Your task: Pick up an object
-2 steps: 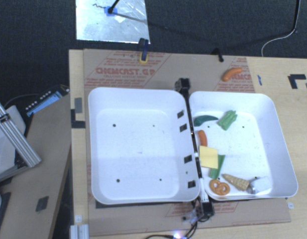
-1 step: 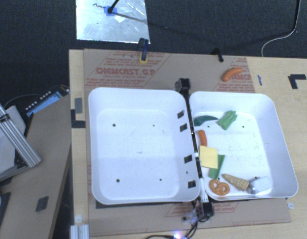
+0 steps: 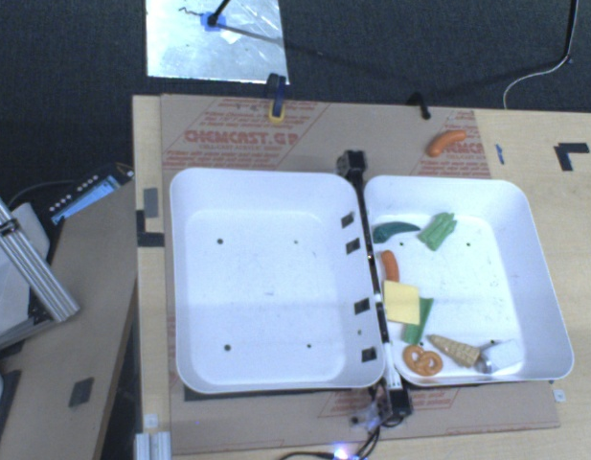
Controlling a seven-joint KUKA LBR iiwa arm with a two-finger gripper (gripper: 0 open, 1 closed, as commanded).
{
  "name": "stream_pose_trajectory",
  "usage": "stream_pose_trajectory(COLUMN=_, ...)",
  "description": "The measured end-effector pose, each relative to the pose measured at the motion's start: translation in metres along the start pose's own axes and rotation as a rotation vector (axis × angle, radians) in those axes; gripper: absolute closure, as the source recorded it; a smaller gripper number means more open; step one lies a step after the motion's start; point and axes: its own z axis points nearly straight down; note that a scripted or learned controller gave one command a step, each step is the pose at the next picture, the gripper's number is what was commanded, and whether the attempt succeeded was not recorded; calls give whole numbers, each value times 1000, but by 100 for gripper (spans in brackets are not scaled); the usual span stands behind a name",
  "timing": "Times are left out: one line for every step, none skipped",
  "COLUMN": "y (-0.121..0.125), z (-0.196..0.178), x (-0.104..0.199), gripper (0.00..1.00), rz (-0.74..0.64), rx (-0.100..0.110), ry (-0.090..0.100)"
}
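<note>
The toys are lying in the right bin (image 3: pixel 539 257), crowding its left edge: a green pepper (image 3: pixel 396 229), a red sausage (image 3: pixel 390 263), a yellow slice (image 3: pixel 402 302) and, sitting in its front left corner, a pretzel (image 3: pixel 421 360). Whether my gripper is gaping or closed, I cannot tell.

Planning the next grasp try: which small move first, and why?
Probably bring the arm in over the right bin and aim for the light green piece. All the items in the bins lie in that one, and the green piece sits apart, while the yellow block, pretzel and cone crowd together.
</note>
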Motion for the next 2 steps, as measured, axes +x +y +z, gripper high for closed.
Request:
stream_pose_trajectory(y=63, z=1, x=-30, gripper=100, rz=4, rx=-1, ry=-3)
stream_pose_trajectory(y=0, z=1, x=-25, gripper=100, rz=4, rx=1, ry=0)
